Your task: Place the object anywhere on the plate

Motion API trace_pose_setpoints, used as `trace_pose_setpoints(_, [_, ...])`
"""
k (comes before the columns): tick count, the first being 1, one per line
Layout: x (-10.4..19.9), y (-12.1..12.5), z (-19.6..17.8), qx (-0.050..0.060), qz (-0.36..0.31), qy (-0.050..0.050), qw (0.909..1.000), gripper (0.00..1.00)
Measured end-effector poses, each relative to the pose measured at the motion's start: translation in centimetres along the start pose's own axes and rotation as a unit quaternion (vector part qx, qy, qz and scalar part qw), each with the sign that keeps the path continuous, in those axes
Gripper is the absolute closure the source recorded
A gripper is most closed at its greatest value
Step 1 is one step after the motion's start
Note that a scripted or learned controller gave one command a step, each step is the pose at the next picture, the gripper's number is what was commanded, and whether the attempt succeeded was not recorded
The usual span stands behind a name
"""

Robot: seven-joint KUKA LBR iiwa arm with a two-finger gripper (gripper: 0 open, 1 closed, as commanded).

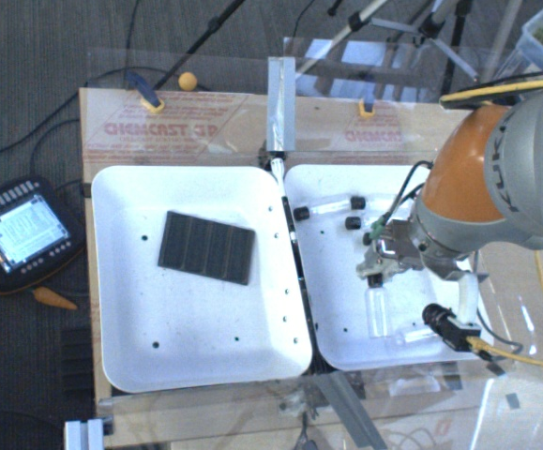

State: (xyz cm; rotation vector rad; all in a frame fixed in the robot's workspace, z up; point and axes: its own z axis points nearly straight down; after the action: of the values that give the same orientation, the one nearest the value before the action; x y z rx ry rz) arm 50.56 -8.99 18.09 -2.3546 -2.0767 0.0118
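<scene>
A dark ribbed rectangular plate (206, 247) lies flat in the left bin (121, 345), a little left of its middle. My gripper (375, 268) hangs low over the right bin (332, 340), near its middle. Right below it a clear tube (378, 313) lies on the bin floor, pointing toward the front edge. Whether the gripper touches the tube cannot be made out. Another clear tube with black end caps (329, 210) lies at the back left of the right bin, and a small black cap (353, 222) sits beside it.
A further clear piece (412, 337) lies near the right bin's front right corner. The raised rims of the two bins meet in a ridge (294, 279) between gripper and plate. The arm's orange band (468, 172) looms over the right bin's right side.
</scene>
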Motion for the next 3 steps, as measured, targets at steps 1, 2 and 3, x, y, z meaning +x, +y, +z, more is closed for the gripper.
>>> trace_pose_setpoints(1, [6.8, 1.8, -0.1, -0.001, -0.314, 0.001, 0.9496, 1.0])
trace_pose_setpoints(2, [13.7, 6.1, -0.1, -0.003, -0.525, 0.0, 0.8514, 1.0])
trace_pose_setpoints(3, [22.0, 12.4, -5.0, -0.004, -0.549, 0.0, 0.8356, 1.0])
